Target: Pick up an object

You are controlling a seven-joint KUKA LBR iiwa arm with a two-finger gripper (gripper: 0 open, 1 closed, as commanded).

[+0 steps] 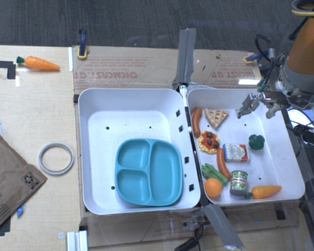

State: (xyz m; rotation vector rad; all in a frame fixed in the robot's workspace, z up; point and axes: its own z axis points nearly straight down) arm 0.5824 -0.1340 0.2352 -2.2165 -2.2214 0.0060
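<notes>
So far nothing is picked: my gripper (pixel 257 106) hangs over the far right corner of the right bin (pixel 295 156), fingers spread apart with nothing between them, well above the bin floor as far as I can judge. Every candidate lies untouched below me. A pizza slice (pixel 216 117) sits near the far edge, a red sausage (pixel 197 121) just beside it along the left wall, and a small round pizza (pixel 209 141) nearer the middle. A green broccoli piece (pixel 256 142) lies toward the right wall, closest to my fingers, with a small carton (pixel 235 152) between it and the middle. Along the near edge sit an orange (pixel 213 187), a can (pixel 239 182) and a carrot (pixel 265 191). The left bin (pixel 94 119) holds a blue divided tray (pixel 148 171). What remains, I judge, is the whole job: choose a thing, descend, close, lift.
</notes>
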